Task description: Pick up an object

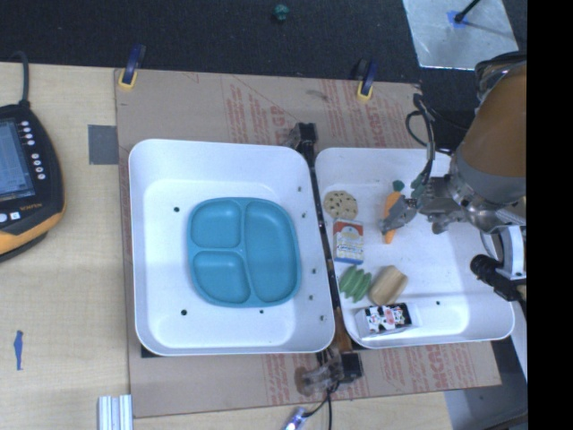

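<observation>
Left bin (143, 240): blue divided plate (243, 250). Right bin (448, 325): cookie (340, 204), packet (348, 242), green pod (354, 283), bread piece (388, 284). Carrot (391, 204) right of cookie; hand (400, 218) touching it, finger state unclear. Step: reaching. Next: close on carrot, lift.

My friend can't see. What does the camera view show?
A robot claw hovers by a toy carrot in the right bin, near a cookie and a green pod. The left bin holds a blue divided plate.
</observation>
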Tool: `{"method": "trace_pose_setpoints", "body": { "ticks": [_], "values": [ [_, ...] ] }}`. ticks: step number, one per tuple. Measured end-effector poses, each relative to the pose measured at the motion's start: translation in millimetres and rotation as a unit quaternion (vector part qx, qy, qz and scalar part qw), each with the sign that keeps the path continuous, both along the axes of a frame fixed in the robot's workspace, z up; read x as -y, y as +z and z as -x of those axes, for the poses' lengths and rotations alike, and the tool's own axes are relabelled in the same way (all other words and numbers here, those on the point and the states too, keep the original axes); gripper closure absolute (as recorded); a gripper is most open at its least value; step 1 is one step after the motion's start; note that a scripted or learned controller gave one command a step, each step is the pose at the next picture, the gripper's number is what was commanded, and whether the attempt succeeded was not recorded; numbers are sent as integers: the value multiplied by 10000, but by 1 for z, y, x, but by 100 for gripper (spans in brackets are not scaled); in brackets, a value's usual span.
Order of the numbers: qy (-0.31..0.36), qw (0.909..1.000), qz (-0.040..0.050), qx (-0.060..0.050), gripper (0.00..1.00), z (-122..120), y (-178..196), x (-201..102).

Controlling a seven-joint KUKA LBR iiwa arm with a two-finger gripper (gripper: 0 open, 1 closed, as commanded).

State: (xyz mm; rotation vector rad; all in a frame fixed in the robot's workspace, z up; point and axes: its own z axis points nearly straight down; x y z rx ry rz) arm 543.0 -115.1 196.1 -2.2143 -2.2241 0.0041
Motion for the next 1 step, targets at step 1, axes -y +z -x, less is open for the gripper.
{"method": "trace_pose_setpoints", "body": {
  "ticks": [1],
  "values": [
    [-13, 10000, 5, 4, 0, -45, -28, 47]
  ]
}}
